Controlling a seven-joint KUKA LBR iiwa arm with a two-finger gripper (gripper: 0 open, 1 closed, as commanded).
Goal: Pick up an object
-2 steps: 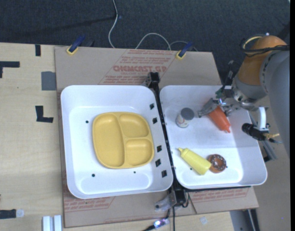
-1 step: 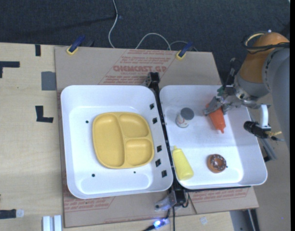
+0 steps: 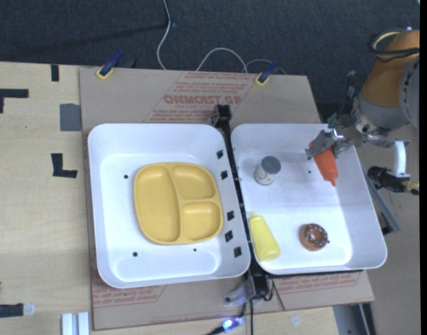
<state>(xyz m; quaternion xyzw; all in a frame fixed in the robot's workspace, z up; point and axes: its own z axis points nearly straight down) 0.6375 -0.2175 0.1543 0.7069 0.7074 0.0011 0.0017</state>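
Grey-bodied arm [image 3: 398, 107] at the right edge, rounded and smooth, with a glossy orange band [image 3: 398, 47] on the far segment above the wrist. Pale grey wrist housing below it, darker fittings around the flange. Thin dark cable along the left side. Small black-and-white cylindrical attachment [image 3: 391, 176] nearer, right.

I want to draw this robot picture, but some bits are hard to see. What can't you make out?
- Gripper, camera view: small and blurred, with the orange thing right at its tip; a grip can't be confirmed.
- Arm: cut off by the right edge.
- Small jar in the right bin: too small to identify.
- Cardboard lettering: mostly blurred.
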